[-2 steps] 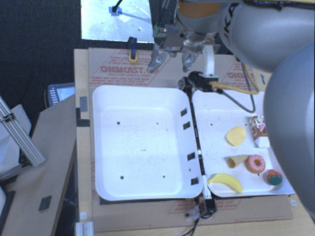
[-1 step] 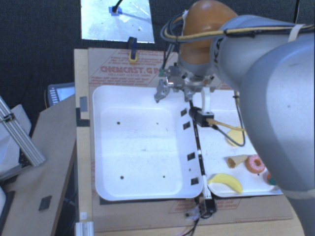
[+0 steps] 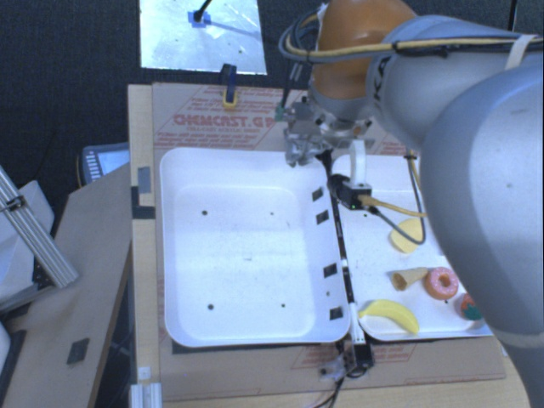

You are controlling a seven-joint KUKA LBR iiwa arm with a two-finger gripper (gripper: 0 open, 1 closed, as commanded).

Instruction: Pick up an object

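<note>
Over the bins' far rim: gripper (image 3: 299, 153) is seen, finger state cannot be told
Right bin (image 3: 387, 334): banana (image 3: 391, 314), doughnut (image 3: 441, 283), cone (image 3: 409, 277) are found near its front
Left bin (image 3: 178, 219): white

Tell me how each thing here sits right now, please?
Banana: lying flat in the right bin.
Pink doughnut: flat beside the cone.
Cone: on its side.
Yellow piece: flat, partly under the arm.
Hand: over the bins' far edge.
</note>
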